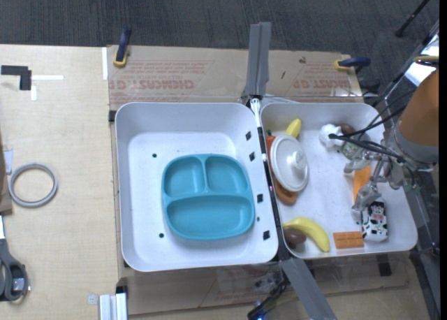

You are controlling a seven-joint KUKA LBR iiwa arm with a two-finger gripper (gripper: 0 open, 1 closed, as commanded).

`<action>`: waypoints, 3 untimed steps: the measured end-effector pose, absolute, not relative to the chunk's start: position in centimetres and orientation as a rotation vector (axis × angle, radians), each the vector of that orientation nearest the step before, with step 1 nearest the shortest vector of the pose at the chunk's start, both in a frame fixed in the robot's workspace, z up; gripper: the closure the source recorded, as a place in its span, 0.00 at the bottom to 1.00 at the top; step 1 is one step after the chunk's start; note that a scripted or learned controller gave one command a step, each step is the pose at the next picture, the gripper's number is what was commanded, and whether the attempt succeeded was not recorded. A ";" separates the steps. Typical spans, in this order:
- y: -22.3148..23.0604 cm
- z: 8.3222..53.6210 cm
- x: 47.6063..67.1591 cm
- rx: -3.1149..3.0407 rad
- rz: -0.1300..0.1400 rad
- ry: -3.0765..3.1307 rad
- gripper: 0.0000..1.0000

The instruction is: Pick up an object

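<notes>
While I look from the near rim of the right bin (pixel 412 245), I see a yellow banana (pixel 311 233) and an orange block (pixel 348 240) lying close to that edge. My claw (pixel 364 203) hangs low at the bin's right side, just above a black-and-white spotted toy (pixel 376 221); I cannot tell its spread. Bare floor lies between it and the white lidded pot (pixel 290 163). Farther left, the blue divided plate (pixel 207 196) sits in the left bin (pixel 129 172).
</notes>
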State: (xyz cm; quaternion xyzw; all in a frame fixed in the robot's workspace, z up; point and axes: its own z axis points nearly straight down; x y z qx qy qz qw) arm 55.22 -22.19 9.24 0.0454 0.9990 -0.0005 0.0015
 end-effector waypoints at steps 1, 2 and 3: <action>-22.0 9.1 54.5 0.094 -0.001 3.139 0.00; -22.0 10.1 54.7 0.087 -0.003 3.136 1.00; -21.9 10.1 54.7 0.087 -0.003 3.136 0.00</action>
